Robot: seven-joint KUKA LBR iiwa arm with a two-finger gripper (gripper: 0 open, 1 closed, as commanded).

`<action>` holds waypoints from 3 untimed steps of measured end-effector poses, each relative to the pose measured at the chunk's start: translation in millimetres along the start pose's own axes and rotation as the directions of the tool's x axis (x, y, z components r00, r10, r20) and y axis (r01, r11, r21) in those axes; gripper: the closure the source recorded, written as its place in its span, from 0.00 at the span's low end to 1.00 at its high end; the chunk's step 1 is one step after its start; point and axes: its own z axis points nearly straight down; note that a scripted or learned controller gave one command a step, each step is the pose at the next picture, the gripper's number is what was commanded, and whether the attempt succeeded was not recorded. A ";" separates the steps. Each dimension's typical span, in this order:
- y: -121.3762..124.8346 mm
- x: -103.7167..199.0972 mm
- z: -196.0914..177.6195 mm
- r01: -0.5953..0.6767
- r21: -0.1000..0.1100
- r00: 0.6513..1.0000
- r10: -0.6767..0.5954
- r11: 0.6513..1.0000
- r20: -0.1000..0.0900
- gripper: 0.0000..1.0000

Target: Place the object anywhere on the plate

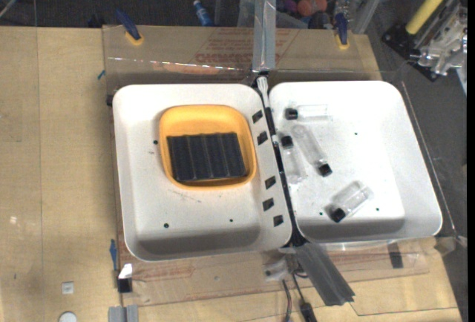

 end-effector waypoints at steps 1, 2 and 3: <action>0.8 -0.5 -52.3 0.224 -0.001 0.975 -0.224 0.975 0.000 1.00; 1.9 -5.4 -51.8 0.521 -0.001 0.853 -0.521 0.853 0.000 1.00; 3.5 -10.0 -51.5 0.720 -0.002 0.694 -0.720 0.694 0.001 1.00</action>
